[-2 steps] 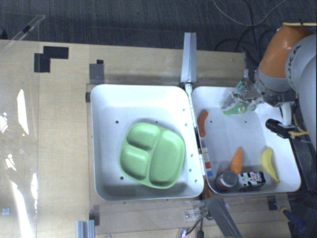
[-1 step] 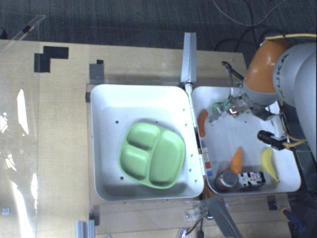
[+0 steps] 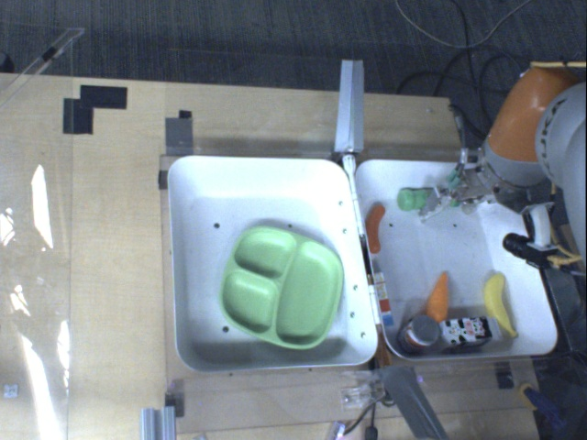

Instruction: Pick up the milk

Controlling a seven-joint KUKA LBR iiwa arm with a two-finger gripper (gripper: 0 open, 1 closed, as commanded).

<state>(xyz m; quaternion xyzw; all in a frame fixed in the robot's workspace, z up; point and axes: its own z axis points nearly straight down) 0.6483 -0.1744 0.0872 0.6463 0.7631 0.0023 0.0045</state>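
Milk (image 3: 466, 330): a small carton with black and white print, lying on its side at the near edge of the right bin (image 3: 459, 255), toward that bin's near right corner.
Milk's contacts: nothing grips it; its left end lies against a can.
Can (image 3: 421, 332): a round tin with a dark top, in the right bin against the near wall, left of the bin's middle.
Gripper (image 3: 452, 193): low over the far part of the right bin, close to the far wall and well apart from the milk at the opposite edge.
Gripper opening: too small and cluttered at the tip to tell whether it is spread or closed; nothing can be seen clamped in it.
Gripper's nearest thing: a green object (image 3: 412, 198) just to its left in the far part of the right bin; whether they touch cannot be told.
Arm (image 3: 541, 126): grey with an orange band, over the far right corner of the right bin.
Carrot (image 3: 438, 294): orange, tilted, in the near half of the right bin, just beyond the can and the milk.
Banana (image 3: 496, 303): yellow, along the right bin's right wall, just beside the milk's right end.
Red piece (image 3: 375, 227): long and thin, by the right bin's left wall.
Left bin (image 3: 197, 246): beside the right bin, holding a green divided plate (image 3: 282, 287).
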